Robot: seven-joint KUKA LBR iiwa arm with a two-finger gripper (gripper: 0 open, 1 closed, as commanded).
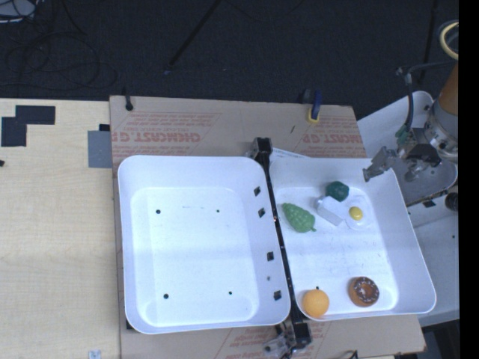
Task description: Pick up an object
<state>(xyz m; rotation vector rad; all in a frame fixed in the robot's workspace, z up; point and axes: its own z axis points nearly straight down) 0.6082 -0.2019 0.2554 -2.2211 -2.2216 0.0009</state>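
The gripper [393,161] is seen poised at the upper right rim of the right bin [408,234], nothing held between its fingers; how far they are parted cannot be told. Candidate objects are spread inside that bin: a dark green piece [337,191], a white block [328,211] and a fried-egg toy [356,215] clustered nearest the rim, a leafy green toy [299,218] toward the bin's left wall, an orange ball [316,303] and a doughnut [364,291] at its lower edge. A clean pick is best made on an isolated item, approached from straight above. The arm is cut off at the frame edge, and the clustered pieces' outlines are hard to separate.
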